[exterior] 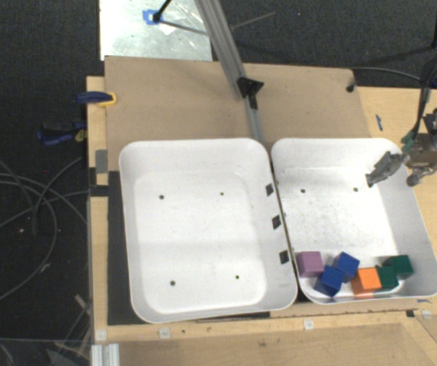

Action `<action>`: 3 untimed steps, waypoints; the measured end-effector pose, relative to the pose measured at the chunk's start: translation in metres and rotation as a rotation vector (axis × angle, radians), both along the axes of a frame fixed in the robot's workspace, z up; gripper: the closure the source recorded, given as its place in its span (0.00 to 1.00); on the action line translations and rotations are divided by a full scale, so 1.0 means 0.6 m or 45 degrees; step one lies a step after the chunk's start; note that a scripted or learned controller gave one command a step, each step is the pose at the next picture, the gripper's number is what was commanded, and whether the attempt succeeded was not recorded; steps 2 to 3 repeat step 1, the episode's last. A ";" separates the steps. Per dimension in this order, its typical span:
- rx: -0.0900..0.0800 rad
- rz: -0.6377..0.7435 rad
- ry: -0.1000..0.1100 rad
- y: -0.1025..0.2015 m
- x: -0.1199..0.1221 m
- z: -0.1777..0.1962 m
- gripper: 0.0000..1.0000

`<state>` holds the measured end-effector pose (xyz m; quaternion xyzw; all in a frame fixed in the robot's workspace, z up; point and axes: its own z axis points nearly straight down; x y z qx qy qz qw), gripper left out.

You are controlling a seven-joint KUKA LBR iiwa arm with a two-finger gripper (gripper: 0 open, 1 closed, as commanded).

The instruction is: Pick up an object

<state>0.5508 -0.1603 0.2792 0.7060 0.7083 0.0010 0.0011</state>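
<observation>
Gripper [400, 171] of the grey arm is observed at the upper right rim of the right-hand shallow white plastic bin [332, 162], which serves as the reference for this report. Its two dark fingers are spread apart, one reaching over the bin floor and the other sitting by the rim; nothing lies between them, so the gripper is released and carries no load.

All loose objects are gathered along the near wall of that bin, toward its lower right corner, well apart from the gripper. Noted there:
- a small purple cube [310, 262], leftmost in the group, close to the bin's lower left corner;
- a blue block [346, 264] just right of the purple cube, tilted;
- a second blue block [329, 281] below and touching the first, against the near wall;
- an orange cube [368, 279] right of the blue pair;
- two dark green blocks [393, 271] at the right end of the group, beside the orange cube.

Floor of the bin above this cluster shows fine grey speckling and two small dark holes.

To the left of the reference bin, edge to edge with it, sits a second shallow white plastic bin [195, 155]. Both rest on the tan board bench [172, 97]. A slanted grey metal pole [222, 33] runs from above down to the bins' shared upper edge.
</observation>
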 end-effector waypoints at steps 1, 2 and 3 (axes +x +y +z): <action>-0.003 0.004 0.000 -0.043 0.105 -0.045 0.00; -0.003 0.004 0.000 -0.043 0.105 -0.045 0.00; -0.003 0.004 0.000 -0.043 0.105 -0.045 0.00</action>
